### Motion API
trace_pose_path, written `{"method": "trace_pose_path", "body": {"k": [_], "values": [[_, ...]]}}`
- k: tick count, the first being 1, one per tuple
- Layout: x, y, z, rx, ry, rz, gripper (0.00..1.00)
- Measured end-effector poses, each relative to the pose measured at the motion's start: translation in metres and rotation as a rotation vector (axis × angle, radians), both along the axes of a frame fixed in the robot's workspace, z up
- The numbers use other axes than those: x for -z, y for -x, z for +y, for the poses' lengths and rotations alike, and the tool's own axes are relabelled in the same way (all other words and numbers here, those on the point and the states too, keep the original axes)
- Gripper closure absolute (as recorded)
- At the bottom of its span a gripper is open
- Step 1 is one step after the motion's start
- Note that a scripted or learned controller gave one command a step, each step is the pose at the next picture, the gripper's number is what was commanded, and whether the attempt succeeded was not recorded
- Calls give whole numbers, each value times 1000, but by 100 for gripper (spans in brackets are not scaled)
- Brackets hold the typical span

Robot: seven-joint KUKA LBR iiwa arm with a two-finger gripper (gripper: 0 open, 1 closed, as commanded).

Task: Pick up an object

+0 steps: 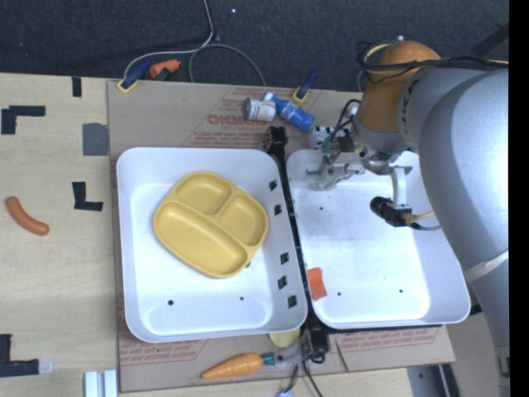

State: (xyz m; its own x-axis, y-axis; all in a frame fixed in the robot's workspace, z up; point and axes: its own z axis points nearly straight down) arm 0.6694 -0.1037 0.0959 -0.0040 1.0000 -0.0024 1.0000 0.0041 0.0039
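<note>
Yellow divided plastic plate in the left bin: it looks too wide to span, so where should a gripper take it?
Judging by its pose, grip the yellow divided plastic plate by its raised outer rim, from above. It lies flat in the left white bin, so one finger could go inside a compartment and one outside.

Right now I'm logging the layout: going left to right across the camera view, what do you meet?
Sausage toy → yellow divided plate in the left bin → small orange block in the right bin → claw.

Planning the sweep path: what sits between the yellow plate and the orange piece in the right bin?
In the camera view, the black divider where the two bins meet lies between the yellow plate and the orange piece; otherwise bare white bin floor.
</note>
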Motion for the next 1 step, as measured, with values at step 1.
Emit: {"method": "trace_pose_path", "body": {"k": [1], "values": [[1, 0, 0, 0, 1, 1, 0]]}}
